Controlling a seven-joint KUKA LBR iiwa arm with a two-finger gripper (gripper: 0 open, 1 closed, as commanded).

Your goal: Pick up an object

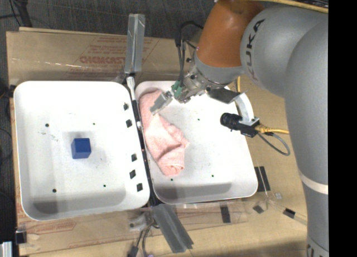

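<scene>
The arm reaches in over the right bin [245, 166], its gripper [163, 103] low near that bin's far left corner, just beside the divider where the two bins meet. One grey finger shows clearly, pointing down and left toward the upper end of a pink towel [163, 136]; the second is lost against the wrist hardware, so I cannot tell how far apart the fingers stand, and nothing can be seen caught between them.

The towel lies bunched along the left wall of the right bin, its long axis running from the far left corner down toward the middle of the near edge — a slight diagonal. Its far end sits right under the fingertip, touching or very nearly so; which of the two the slanted view does not settle. The bulk of the cloth lies on the near side of the gripper.

A small blue cube [81, 147] sits alone in the left bin [33, 105], well apart from the arm and across the divider.

The towel looks like the likelier target: a short descent would bring the fingers onto its far end, closing across the fold rather than along it.
</scene>
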